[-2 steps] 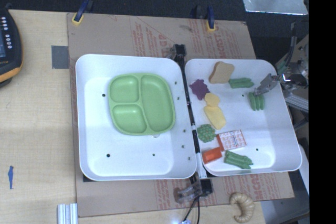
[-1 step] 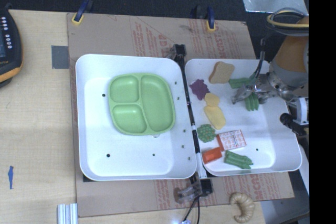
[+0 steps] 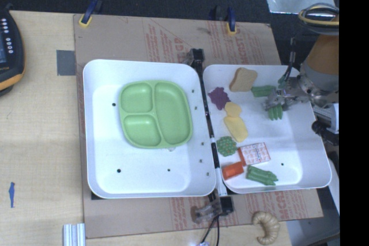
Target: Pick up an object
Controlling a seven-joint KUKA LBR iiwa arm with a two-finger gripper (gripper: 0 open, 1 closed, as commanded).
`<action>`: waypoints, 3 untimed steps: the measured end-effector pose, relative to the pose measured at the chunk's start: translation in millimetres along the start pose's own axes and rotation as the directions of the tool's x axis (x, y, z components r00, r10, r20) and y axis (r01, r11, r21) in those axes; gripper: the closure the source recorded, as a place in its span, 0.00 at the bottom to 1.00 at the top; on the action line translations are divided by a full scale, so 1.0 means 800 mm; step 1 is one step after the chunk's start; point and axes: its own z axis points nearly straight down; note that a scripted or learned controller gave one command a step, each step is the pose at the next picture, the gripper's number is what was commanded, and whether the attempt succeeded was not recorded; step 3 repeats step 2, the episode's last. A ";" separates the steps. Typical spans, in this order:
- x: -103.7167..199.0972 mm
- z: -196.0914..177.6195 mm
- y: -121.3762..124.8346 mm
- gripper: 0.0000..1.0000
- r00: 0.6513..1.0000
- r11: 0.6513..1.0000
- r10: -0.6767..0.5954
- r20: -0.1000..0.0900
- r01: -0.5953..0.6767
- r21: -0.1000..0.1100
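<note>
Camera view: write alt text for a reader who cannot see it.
A grey and orange robot arm reaches from the right, its hand low over a green toy in the right white bin, which holds small toy foods. The left white bin holds a green divided plate.

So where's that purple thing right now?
The purple piece lies in the right bin, near its left wall, beside the bread slice and above the yellow pieces.

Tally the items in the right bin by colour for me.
Green: 4
Yellow: 2
Tan: 1, bread slice
Purple: 1
Orange: 1
Red and white: 1, packet
Total: 10
</note>
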 end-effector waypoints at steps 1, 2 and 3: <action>0.114 -0.109 0.020 1.00 1.000 1.000 -0.003 -0.002 0.003 -0.009; 0.193 -0.112 -0.001 1.00 1.000 1.000 -0.002 -0.003 0.002 0.001; 0.193 -0.112 -0.001 1.00 1.000 1.000 -0.002 -0.003 0.002 0.001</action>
